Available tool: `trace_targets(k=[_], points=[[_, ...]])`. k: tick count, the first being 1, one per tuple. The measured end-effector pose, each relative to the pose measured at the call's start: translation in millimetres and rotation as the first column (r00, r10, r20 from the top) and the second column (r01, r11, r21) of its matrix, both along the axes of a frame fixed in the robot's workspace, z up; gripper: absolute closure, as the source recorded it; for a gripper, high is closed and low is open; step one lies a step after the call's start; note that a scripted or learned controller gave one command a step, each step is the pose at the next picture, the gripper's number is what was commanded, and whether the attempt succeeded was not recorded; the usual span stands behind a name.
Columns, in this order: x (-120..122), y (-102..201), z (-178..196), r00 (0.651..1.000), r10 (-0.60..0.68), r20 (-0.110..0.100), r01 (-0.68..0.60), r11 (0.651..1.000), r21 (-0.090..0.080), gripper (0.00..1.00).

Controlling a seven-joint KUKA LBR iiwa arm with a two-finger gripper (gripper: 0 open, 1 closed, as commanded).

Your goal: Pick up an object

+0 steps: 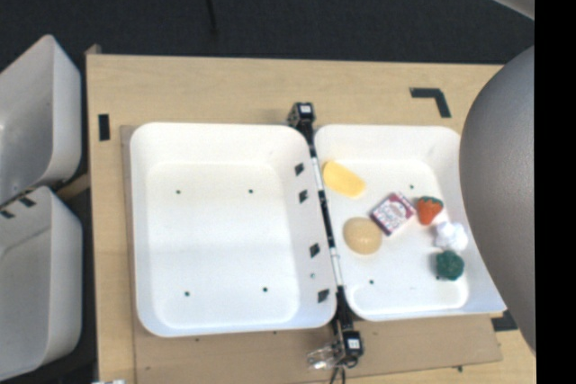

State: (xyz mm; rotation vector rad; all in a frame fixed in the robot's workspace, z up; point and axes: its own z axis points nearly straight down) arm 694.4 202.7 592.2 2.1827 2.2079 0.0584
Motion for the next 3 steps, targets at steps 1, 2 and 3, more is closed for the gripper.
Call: trace_targets(k=[1, 2, 3], points=[[2, -1, 11, 1.0, 0.0, 0.023, -0.001, 1.0, 0.004, 1.0], [4, -1, 23, 0.999, 0.002, 0.05, -0.003, 1.0, 0.009, 1.0], [6, -1, 34, 0.997, 0.004, 0.079, -0.006, 1.0, 0.015, 1.0]])
